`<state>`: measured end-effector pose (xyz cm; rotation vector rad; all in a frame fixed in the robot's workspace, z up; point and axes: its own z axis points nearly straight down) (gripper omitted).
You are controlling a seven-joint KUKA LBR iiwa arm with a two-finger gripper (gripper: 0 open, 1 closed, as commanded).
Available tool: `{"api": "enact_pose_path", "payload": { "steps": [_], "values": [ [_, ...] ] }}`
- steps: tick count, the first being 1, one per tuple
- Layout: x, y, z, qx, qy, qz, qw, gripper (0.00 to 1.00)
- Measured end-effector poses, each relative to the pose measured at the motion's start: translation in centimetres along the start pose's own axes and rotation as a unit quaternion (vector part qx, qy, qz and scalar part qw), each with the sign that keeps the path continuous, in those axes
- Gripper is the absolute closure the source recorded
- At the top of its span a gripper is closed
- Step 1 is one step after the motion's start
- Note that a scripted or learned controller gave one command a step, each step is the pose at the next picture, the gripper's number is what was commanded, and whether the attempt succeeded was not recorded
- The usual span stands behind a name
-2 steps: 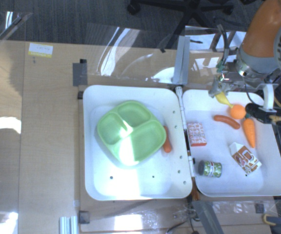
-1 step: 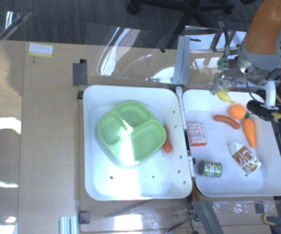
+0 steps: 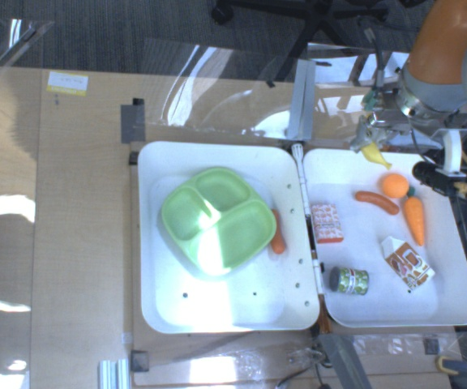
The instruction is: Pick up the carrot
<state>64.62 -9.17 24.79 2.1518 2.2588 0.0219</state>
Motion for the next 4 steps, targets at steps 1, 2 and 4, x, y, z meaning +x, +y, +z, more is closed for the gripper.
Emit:
{"api": "enact_pose_path", "payload": {
  "steps": [1,2,4],
  "values": [
    [6.9,0.5,0.5,0.008,0.003,-0.003,1.0000,1.00],
    [7.0,0.7,-0.7,0.004,0.002,-0.007,1.0000,1.00],
    [1.2,-6.9,13.0,0.011,0.004,-0.065,0.9978,1.00]
  ]
}}
